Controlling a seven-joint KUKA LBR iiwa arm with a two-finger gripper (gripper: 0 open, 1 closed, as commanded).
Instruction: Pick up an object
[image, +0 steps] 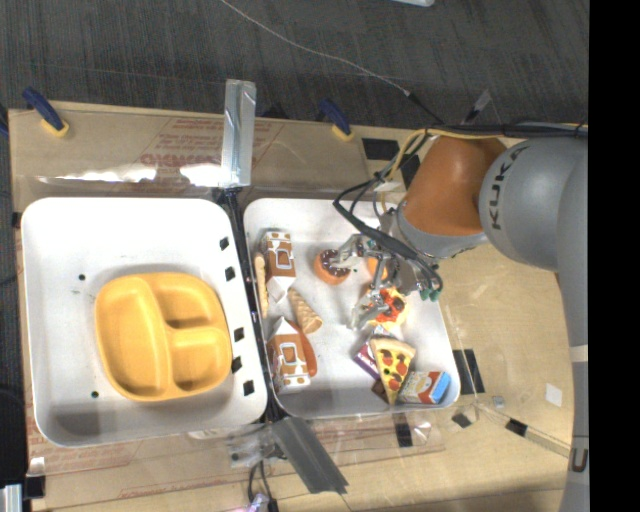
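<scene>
My arm (520, 200) reaches in from the right, its orange band (445, 185) above the wrist, and my gripper (378, 300) hangs low over the right bin (330, 400). Just beneath it lies a small red and yellow toy (392, 305); I cannot tell whether I touch it. Near it in the same bin lie a pizza slice (392, 363), a small carton (432, 386), a donut (333, 265), an ice cream cone (305, 310) and two gingerbread houses (278, 252) (291, 358). The left bin (60, 240) holds a yellow divided tray (160, 335). Both bins sit on the table (500, 330).
</scene>
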